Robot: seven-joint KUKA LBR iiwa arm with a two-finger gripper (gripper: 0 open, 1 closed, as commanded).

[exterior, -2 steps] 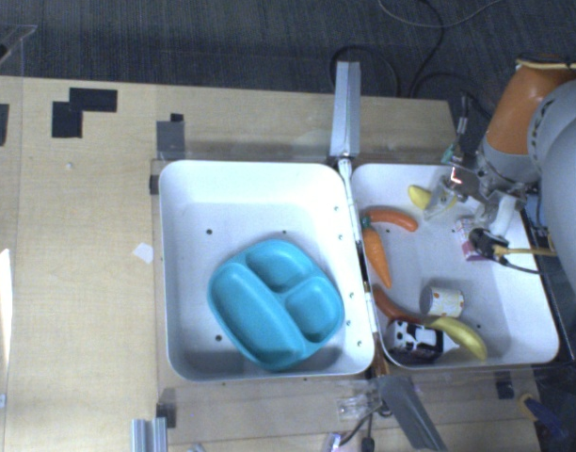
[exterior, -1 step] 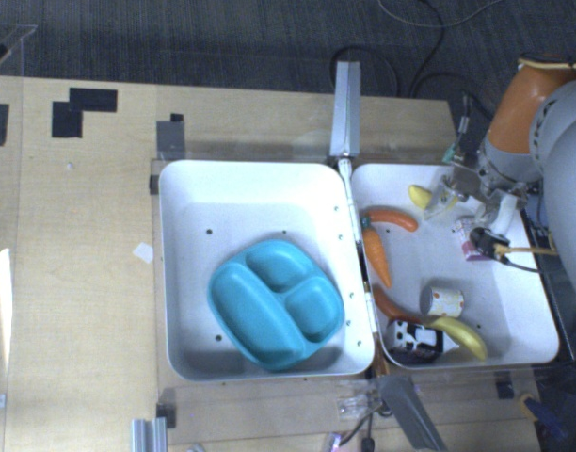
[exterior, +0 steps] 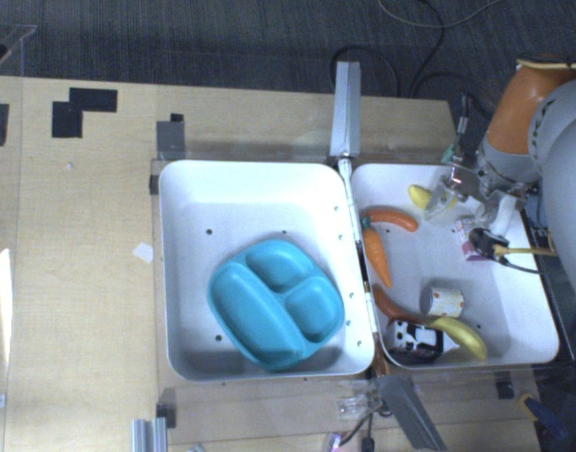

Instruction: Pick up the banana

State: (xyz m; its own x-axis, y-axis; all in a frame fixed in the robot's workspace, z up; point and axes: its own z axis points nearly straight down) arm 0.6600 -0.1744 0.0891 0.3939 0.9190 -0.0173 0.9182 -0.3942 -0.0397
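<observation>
The camera view gives you both white bins from above, with the arm (exterior: 542, 130) reaching in from the right over the far end of the right bin (exterior: 537, 332). You can see its gripper (exterior: 460, 199) low in that bin's far part, just right of a small yellow piece (exterior: 419, 196), but the metal parts there blur together, so you cannot tell how far the jaws stand apart or whether they have anything between them. The banana (exterior: 462, 336) lies in the near part of the same bin, well apart from the gripper, stretched at a slant from near the middle toward the near right. Just beyond its left end you find a small can (exterior: 442, 300) lying on its side, touching or nearly touching it, and a black and white object (exterior: 417, 339) sits just left of it against the near wall. Along the bin's left wall you see an orange carrot (exterior: 376, 256), a red-orange sausage-shaped item (exterior: 392, 219) beyond it, and a darker red piece (exterior: 390, 303) nearer you. In the left bin (exterior: 180, 252) a blue divided plate (exterior: 276, 301) rests toward the near side.
</observation>
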